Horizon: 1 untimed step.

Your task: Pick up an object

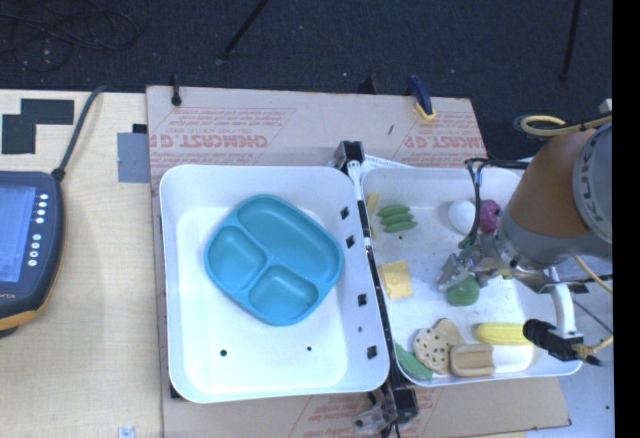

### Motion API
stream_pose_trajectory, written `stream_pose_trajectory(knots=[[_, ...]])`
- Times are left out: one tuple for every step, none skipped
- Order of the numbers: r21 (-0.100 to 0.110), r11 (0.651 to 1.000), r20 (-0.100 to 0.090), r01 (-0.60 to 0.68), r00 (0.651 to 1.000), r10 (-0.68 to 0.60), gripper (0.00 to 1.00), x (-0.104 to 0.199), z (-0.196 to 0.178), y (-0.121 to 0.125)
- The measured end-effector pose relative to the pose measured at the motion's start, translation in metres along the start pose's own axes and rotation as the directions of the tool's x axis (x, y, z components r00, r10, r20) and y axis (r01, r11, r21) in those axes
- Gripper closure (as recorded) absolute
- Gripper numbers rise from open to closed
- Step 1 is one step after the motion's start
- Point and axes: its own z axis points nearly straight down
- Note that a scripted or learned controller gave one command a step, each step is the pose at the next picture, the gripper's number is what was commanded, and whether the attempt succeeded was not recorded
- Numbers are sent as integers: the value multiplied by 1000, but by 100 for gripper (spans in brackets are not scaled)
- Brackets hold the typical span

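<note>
My gripper (461,269) is low in the right bin (425,188), reaching in from the right, its fingers down at a small green round object (463,293). Whether that object sits between the fingers is hidden by the wrist. Around it lie a green pea pod (396,218), a yellow cheese slice (395,280), a white object (460,215), a purple object (489,217), a corn cob (500,333), a cookie (432,349) and a bread piece (472,360).
The left bin (190,346) holds a blue divided plate (273,258). A tablet (22,236) lies at the far left of the bench. The grey arm with its orange band (550,191) covers the right bin's right side. Cables hang at the right edge.
</note>
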Motion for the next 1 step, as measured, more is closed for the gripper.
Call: stream_pose_trajectory(knots=[[-9,1000,1,10,1000,-10,100,87,-106,14]])
